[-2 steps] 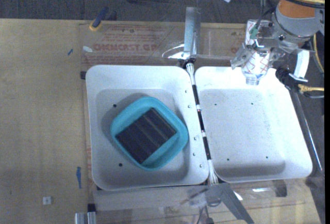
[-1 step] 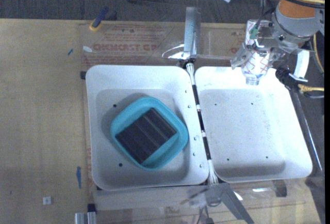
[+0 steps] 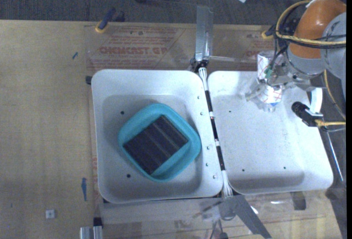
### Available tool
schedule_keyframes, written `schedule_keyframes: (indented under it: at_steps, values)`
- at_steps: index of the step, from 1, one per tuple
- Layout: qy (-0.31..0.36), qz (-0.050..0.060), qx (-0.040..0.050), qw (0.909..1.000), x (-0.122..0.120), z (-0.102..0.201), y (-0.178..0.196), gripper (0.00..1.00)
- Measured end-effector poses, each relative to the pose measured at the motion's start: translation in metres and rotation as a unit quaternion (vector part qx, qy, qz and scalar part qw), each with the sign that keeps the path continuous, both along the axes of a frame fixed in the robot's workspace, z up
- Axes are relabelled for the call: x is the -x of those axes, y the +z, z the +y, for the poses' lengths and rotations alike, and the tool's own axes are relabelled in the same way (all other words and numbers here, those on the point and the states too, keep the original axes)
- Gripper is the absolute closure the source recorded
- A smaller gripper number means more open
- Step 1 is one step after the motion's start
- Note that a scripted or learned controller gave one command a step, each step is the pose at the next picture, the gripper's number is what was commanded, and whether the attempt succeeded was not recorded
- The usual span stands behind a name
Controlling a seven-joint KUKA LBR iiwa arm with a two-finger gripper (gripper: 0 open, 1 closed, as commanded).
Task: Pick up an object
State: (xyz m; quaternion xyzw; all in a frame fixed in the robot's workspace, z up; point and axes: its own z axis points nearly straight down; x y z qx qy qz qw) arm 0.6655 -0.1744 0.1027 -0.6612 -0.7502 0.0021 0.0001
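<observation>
Teal dish (image 3: pixel 159 141) sitting lower left; hand (image 3: pixel 269 92) hovering upper right, grip state unclear, risking closing on nothing.

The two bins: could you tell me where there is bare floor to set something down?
The right bin offers most: its floor is bare from the divider across to its near and right rims. Only its far right corner is crowded, where the gripper hangs. In the left bin, the teal container takes the middle, leaving narrow strips along the rims.

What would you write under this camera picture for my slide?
Robot gripper above the right bin; a teal container sits in the left bin.
</observation>
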Motion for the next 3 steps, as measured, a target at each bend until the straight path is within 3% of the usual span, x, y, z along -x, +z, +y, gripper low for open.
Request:
schedule_keyframes:
  at_steps: [1, 2, 3]
  values:
    - [0.033, 0.003, -0.0031, 0.9995, -0.002, -0.013, -0.005, 0.0]
    - [0.033, 0.002, -0.0016, 0.9995, -0.003, -0.015, 0.007, 1.0]
    - [0.076, -0.003, -0.0009, 0.9971, -0.002, 0.046, 0.086, 1.0]
